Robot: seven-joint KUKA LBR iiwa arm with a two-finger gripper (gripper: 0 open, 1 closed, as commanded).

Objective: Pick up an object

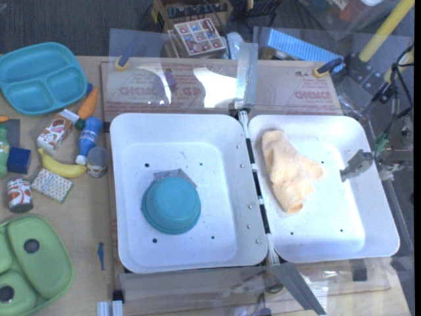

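Pincer (pixel 355 164) at right bin's (pixel 375 239) edge, grip state unclear, yellow cloth (pixel 288 170) just left, apart

Tray (pixel 43 78): blue, divided, far left of bench.
Banana (pixel 60 164): left of the bins, beside a small can (pixel 97 160).
Bottle (pixel 87 139): blue, just above the can.
Green dish (pixel 29 262): near left corner.
Board game (pixel 197 35): beyond the bins.

Robot lab bench, no doubt about it.
Two white bins (pixel 197 255) are sitting side by side behind clear shields (pixel 171 84), toy food like a banana (pixel 60 164) is lying about, and cables are trailing at right.
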